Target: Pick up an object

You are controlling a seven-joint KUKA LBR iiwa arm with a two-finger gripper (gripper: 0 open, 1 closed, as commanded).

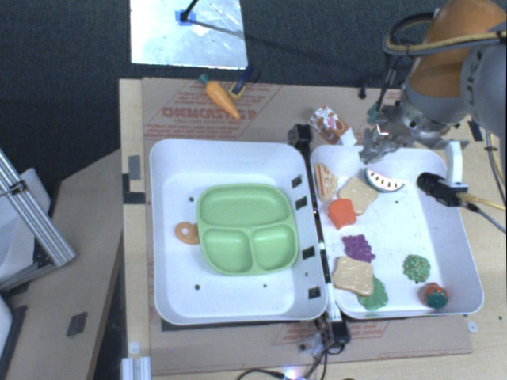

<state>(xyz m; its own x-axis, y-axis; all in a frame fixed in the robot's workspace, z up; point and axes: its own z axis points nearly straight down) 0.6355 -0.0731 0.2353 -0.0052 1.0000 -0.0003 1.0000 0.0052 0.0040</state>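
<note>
My gripper [374, 150] hangs over the back of the right bin [451, 236], just behind a watermelon slice [385, 183]. Near it lie a pale toast slice [358, 194], a striped bacon-like piece [325, 182] and an orange-red block [341, 212]. Toward the front are purple grapes [358, 248], a second toast [352, 275] on a green leaf [375, 296], a broccoli floret [416, 267] and a red-and-green fruit [434, 295]. I see nothing held in the gripper.
The left bin [170, 212] holds a green divided plate [245, 228] and a small pretzel [187, 233]. Outside the bins, a toy carrot [222, 99] lies on the cardboard, and a snack packet [329, 123] sits at the right bin's back rim.
</note>
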